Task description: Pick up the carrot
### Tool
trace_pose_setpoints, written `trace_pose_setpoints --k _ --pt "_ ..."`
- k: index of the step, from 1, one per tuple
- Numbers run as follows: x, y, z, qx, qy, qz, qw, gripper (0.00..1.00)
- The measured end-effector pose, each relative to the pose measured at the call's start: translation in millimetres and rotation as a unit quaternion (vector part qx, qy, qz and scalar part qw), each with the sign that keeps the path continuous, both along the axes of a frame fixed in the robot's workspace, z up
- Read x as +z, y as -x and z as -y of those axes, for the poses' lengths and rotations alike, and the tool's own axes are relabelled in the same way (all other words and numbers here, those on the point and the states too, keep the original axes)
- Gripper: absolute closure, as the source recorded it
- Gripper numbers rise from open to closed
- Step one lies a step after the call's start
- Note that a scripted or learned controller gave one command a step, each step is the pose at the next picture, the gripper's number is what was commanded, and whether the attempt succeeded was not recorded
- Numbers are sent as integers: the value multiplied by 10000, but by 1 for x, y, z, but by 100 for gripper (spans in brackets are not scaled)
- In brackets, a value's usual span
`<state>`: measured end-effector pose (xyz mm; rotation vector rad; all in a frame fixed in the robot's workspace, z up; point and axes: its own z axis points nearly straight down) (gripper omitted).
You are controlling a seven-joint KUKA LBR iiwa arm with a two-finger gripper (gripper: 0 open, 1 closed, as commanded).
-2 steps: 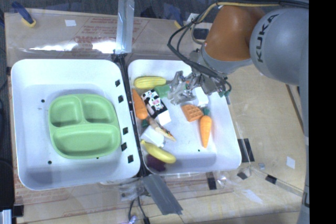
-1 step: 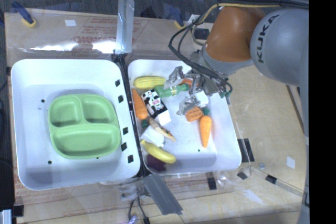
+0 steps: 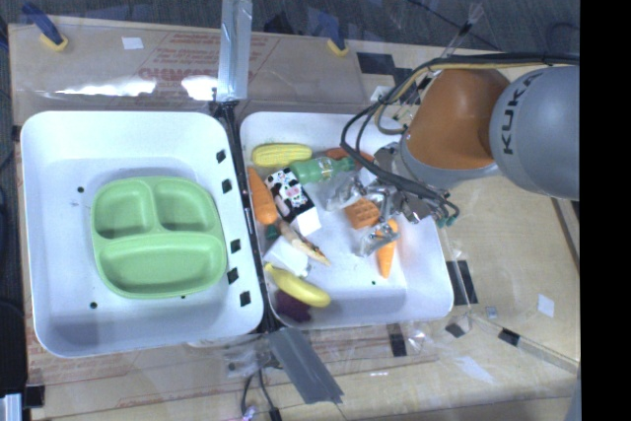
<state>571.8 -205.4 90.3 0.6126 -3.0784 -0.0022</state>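
Carrot pick, I'm reading the scene top down. Arm is reaching in from the right and hanging its wrist over the right bin. Left bin is carrying just a green divided tray, well apart from the job.

Gripper is sitting low in the right half of the right bin, under a tangle of cables. I'm not able to tell whether it's spread or closed; wrist and cables are blocking it. I'm not seeing anything held.

Carrot is lying on the bin floor just beside the gripper, on the side toward the bin's near wall. Its long axis is running roughly far-to-near, thin tip pointing at the near wall, tilted slightly left.

I'm judging the coming move as a short shift toward the near wall plus a descent, closing across the carrot's width.

I'm also flagging a longer orange piece lying along the bin's left wall, near the corn and banana. It could be a second carrot; I can't tell.
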Motion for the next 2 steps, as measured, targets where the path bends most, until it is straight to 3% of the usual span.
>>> trace_pose_setpoints --k 1,2 --pt "1 52 4 -261 1 12 9997 0" --pt "12 49 1 -215 1 30 9998 100"
